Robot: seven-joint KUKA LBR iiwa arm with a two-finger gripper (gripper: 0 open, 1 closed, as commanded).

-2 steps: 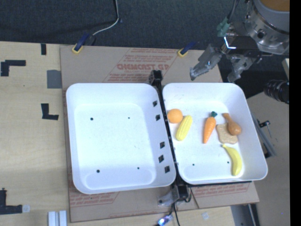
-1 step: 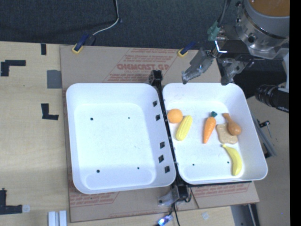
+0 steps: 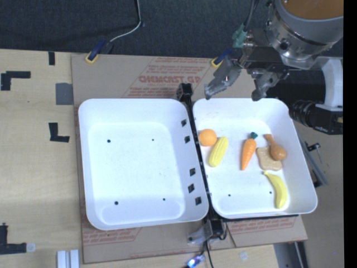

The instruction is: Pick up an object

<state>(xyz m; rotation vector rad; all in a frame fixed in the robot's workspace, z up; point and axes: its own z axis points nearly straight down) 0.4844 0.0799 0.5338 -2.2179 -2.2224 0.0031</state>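
A: White plastic is what the right bin [image 3: 295, 128] is made of, and every candidate object is lying on its floor. The gripper [image 3: 235, 91] is held above that bin's far rim, its two fingers spread wide with nothing between them.

B: So nothing has been grasped. Which item should be chosen?

A: The orange ball [image 3: 207, 137] and the corn cob [image 3: 218, 151] are found nearest, below and slightly to the left of the fingertips as seen from the camera. The two are touching or very nearly so, which makes a clean closure harder. The carrot [image 3: 247, 153] is better isolated: it lies just below the gripper, well apart from the corn, with free floor on both long sides.

B: And the others?

A: A brown drumstick-like piece [image 3: 275, 149] and a pale flat piece [image 3: 268, 159] are clustered further right, and the banana [image 3: 278, 189] is farthest from the tool, near the bin's front rim.

B: How should the descent be handled?

A: It is judged that the open fingers should be turned to straddle the carrot across its narrow width, centred on the thick orange part rather than the green tip, then lowered almost to the floor before being closed. The left bin [image 3: 89, 149] need not be approached.
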